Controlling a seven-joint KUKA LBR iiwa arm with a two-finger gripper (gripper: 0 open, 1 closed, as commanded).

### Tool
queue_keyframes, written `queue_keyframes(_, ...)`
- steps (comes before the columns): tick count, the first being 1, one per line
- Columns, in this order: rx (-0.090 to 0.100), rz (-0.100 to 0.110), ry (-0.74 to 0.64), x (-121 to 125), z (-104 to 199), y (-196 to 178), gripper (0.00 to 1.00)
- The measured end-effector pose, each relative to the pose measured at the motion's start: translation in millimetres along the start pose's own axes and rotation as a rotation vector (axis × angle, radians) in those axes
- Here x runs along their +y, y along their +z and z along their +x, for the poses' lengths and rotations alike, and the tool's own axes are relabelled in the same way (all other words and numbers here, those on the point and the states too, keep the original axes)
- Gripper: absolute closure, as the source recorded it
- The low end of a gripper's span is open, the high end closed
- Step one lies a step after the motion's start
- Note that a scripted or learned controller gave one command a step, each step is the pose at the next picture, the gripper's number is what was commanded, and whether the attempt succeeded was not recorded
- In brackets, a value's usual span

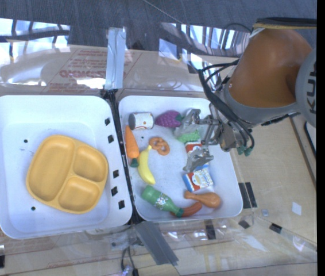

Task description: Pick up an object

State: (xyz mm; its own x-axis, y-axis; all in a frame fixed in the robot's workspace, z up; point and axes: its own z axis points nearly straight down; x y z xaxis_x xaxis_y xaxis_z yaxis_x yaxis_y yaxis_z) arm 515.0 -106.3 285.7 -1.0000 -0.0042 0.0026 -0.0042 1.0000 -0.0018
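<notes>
The arm reaches in from the right over the right bin (231, 171), and its hand (200, 148) hangs low over the upper right part of that bin, among a crowd of toy foods. Whether the hand is apart or together cannot be told here, because the metal parts blur into the items beneath, and nothing can be seen held. The task names no particular object, so any piece will do. Just beside the hand lie a green leafy piece (186, 134), a bunch of purple grapes (168, 118) and a small red-and-white carton (198, 180); further off are a banana (146, 167), a carrot (131, 143), a pretzel (161, 146), a green bottle (160, 201), a drumstick (204, 199) and a small white can (141, 120). The left bin (13, 114) holds only a yellow divided plate (66, 173), well apart from the hand. The step in hand looks like the descent onto a chosen piece. To do it well, the arm should settle on one item that stands a little free of its neighbours, such as the carton, line the hand across its narrower side, and come straight down so that nothing is nudged away. The pieces near the bin wall are riskier, since the wall could block one side of the grasp. A slow lift would show whether the grasp took.
</notes>
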Motion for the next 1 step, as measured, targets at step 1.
queue_keyframes(1, 0.002, -0.005, -0.273, -32.8, 15.1, 184.7, 0.0)
